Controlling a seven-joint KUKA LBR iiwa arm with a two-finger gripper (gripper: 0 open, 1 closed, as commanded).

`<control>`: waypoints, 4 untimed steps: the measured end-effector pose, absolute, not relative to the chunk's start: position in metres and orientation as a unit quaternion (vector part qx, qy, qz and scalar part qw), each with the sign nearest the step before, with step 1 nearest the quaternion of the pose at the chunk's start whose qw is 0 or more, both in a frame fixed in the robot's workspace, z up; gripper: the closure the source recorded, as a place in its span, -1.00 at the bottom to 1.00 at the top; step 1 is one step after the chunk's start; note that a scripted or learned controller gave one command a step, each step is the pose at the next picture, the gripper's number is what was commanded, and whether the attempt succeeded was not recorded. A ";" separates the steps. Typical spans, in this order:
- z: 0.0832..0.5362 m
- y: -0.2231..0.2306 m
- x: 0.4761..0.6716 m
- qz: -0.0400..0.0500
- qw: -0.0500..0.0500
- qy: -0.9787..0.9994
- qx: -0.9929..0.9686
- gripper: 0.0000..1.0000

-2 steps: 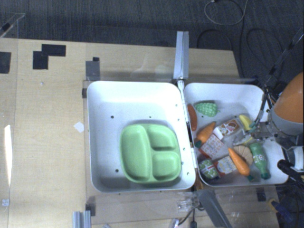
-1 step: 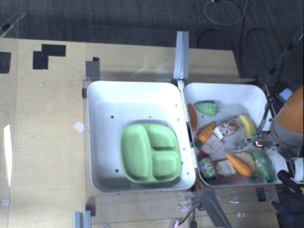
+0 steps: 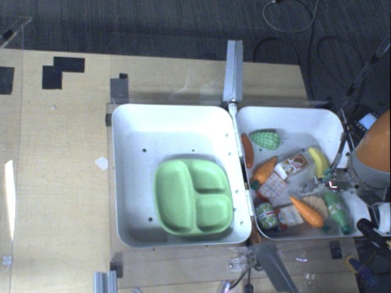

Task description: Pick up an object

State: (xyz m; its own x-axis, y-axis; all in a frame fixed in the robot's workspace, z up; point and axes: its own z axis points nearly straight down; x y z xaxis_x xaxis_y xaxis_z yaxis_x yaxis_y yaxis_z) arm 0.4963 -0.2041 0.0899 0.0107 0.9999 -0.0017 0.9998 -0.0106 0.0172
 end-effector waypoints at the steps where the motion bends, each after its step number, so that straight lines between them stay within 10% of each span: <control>1: 0.102 -0.203 0.499 0.007 0.009 0.704 0.710 1.00; 3: 0.338 -0.146 0.488 0.002 0.003 0.642 0.766 1.00; 4: 0.287 -0.089 0.488 0.002 0.001 0.621 0.784 1.00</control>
